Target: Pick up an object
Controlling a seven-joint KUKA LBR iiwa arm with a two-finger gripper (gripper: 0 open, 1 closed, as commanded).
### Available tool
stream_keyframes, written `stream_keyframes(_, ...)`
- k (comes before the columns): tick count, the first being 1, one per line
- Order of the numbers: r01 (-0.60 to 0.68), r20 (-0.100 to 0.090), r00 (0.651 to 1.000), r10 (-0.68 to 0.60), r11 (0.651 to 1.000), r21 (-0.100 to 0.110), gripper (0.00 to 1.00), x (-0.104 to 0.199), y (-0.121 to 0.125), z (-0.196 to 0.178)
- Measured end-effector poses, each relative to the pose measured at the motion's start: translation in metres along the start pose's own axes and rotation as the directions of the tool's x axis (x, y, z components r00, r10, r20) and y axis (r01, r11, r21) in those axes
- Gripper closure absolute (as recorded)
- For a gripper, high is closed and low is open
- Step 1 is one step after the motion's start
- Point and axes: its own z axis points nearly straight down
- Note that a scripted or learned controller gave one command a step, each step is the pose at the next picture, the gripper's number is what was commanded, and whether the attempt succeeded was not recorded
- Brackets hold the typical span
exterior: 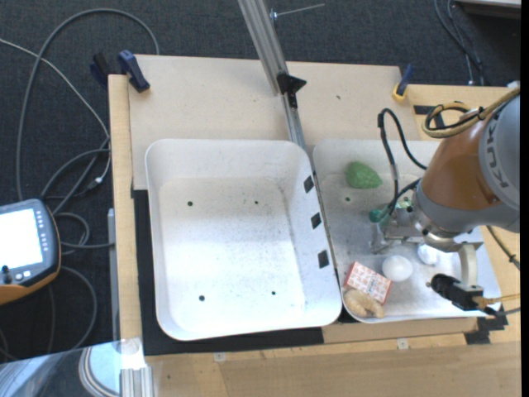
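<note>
Claw (pixel 387 236) position: low in the right bin (pixel 331 160), below the orange-banded wrist. Its state cannot be determined, since the wrist overlaps it and the metal parts blur together. No object is visibly gripped. Nearest objects: a white ball (pixel 397 267) just beside it, and a teal item (pixel 378 215) (partly hidden) at its upper edge. A red-and-white packet (pixel 368 281) lies on a tan lump (pixel 362 306) at the bin's near-left corner. A green lump (pixel 363 175) sits apart, toward the far side. The left bin (pixel 165 160) adjoins.
</note>
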Motion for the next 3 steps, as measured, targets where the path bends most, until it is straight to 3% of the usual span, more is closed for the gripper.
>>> stream_keyframes(3,0.002,0.004,1.000,-0.002,1.000,-0.008,1.00,-0.003,0.009,-0.131)
